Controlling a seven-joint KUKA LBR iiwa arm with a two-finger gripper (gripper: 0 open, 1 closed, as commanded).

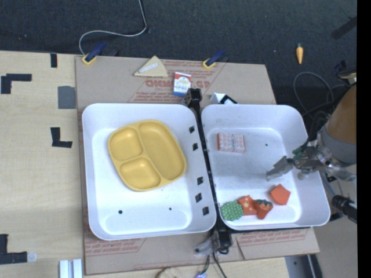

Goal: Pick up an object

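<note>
The right bin point(255, 117) holds a pale pink packet point(231, 142) near its back. An orange block point(280, 194), a red and orange toy point(255, 206) and a green round thing point(232, 211) lie along its front edge. My gripper point(287, 174) hangs over the right side of this bin, just above and behind the orange block. It is open, with one finger point(273, 171) pointing left, and nothing sits between the fingers. The arm's orange band point(348, 117) is at the right.
The left bin point(98, 213) holds a yellow divided plate point(146, 154). Behind the bins, on the cardboard, lie a small red and white box point(182, 84) and a tan wedge point(152, 68). Clamps and cables sit between the bins and at the bench's back.
</note>
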